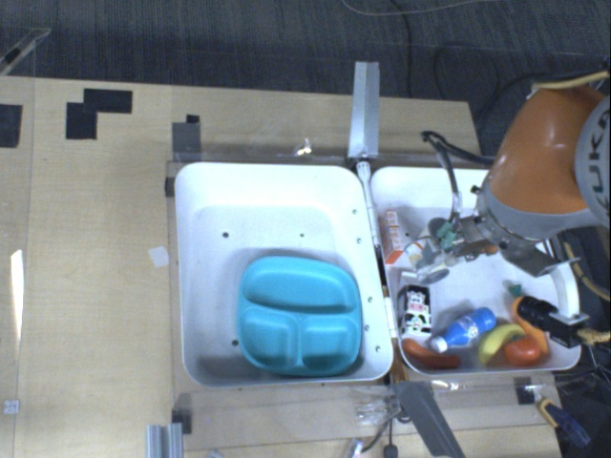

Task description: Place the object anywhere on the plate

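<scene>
Hand (441, 249) poised over right bin (477, 184) clutter; grip state cannot be told. Risk: crowded toys causing missed grasp, blue plate (300, 316) unserved.

I see the blue three-compartment plate (300, 315) lying flat in the left bin's near half, with what looks like nothing on it.

Robot arm (549, 165), right side of the frame: a broad, rounded orange band forms the bulk of the visible body, with a grey shell section at its far right edge and a grey collar beneath it. A thin black cable (447, 160) loops along its left side. The hand (449, 241), of bare grey metal, projects from the collar toward the frame's centre.
</scene>
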Action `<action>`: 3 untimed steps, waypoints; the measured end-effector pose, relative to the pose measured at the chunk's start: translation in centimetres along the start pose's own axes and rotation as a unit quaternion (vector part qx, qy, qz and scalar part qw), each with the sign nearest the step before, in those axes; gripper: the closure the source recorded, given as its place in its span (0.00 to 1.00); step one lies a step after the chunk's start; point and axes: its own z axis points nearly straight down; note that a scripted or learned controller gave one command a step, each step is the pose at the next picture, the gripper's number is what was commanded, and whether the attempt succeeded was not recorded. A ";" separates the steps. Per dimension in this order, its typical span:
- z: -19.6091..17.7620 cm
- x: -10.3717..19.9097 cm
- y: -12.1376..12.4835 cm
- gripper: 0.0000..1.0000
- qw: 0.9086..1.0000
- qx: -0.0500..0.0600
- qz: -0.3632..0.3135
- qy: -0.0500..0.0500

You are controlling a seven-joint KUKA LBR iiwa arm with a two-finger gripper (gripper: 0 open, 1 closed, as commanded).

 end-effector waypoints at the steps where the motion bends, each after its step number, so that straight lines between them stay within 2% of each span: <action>1: 4.0 5.4 1.9 1.00 0.999 -0.010 -0.030 -0.006; 2: 4.7 13.9 2.2 1.00 0.992 -0.001 -0.130 0.001; 3: 4.7 13.9 2.2 0.00 0.992 0.000 -0.130 0.001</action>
